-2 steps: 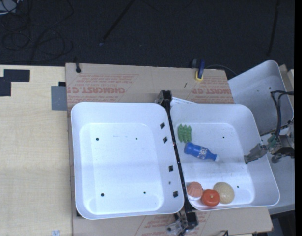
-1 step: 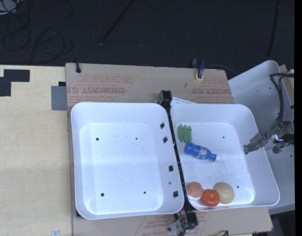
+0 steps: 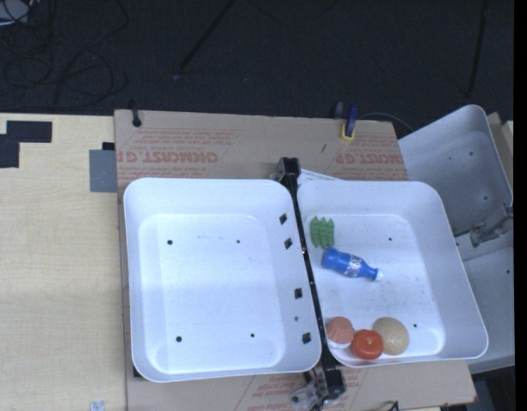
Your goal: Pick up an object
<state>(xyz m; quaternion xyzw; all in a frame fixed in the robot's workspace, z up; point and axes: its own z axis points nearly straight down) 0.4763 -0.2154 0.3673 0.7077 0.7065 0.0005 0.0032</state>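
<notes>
Just left of centre in the right bin (image 3: 434, 229), a blue bottle (image 3: 349, 265) lies on its side, a green ridged piece (image 3: 322, 230) beside it. Near the front wall sit a pink-and-white round item (image 3: 339, 330), a red tomato-like ball (image 3: 367, 343) and a beige ball (image 3: 391, 335), clustered together. How the claw stands cannot be told.

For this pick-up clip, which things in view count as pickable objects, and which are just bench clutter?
Job candidates, all in the right white bin:
- blue plastic bottle, lying on its side
- green ridged block
- red round tomato-like object
- pale beige round object
- pinkish round object

Just lying about:
- left white bin
- printed cardboard sheet
- blue-and-yellow clamp
</notes>
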